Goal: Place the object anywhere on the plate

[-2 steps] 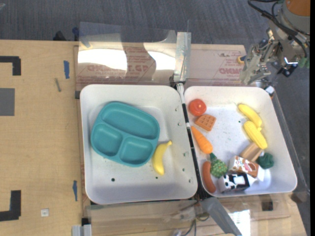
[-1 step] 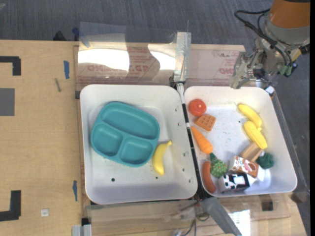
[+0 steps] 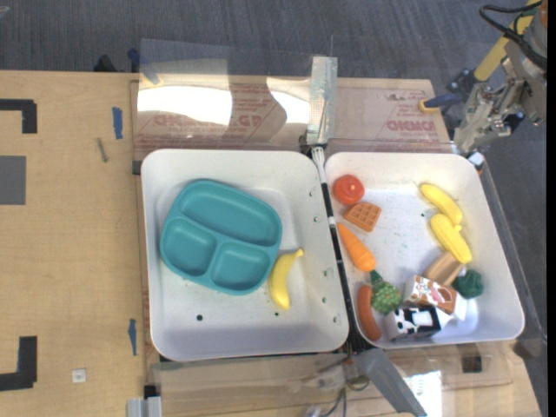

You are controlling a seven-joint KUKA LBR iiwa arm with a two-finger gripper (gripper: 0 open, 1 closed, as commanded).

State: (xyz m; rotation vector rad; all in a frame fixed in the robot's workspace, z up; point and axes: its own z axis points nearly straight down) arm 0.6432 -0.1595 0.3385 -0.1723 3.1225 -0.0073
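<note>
A teal sectioned plate [image 3: 221, 235] lies in the left bin [image 3: 174, 333]. A small yellow banana [image 3: 283, 278] rests on the bin floor just off the plate's lower right edge, touching or nearly touching its rim. My gripper [image 3: 476, 135] hangs past the far right corner of the right bin [image 3: 504, 315], outside both bins and far from the banana and the plate. Nothing shows in its grasp.
The right bin holds several toy foods: a tomato [image 3: 348, 188], a waffle [image 3: 365, 215], a carrot [image 3: 356, 246], two yellow pieces [image 3: 446, 217], broccoli [image 3: 385, 295] and a carton [image 3: 432, 295]. A low wall [image 3: 330, 233] divides the bins.
</note>
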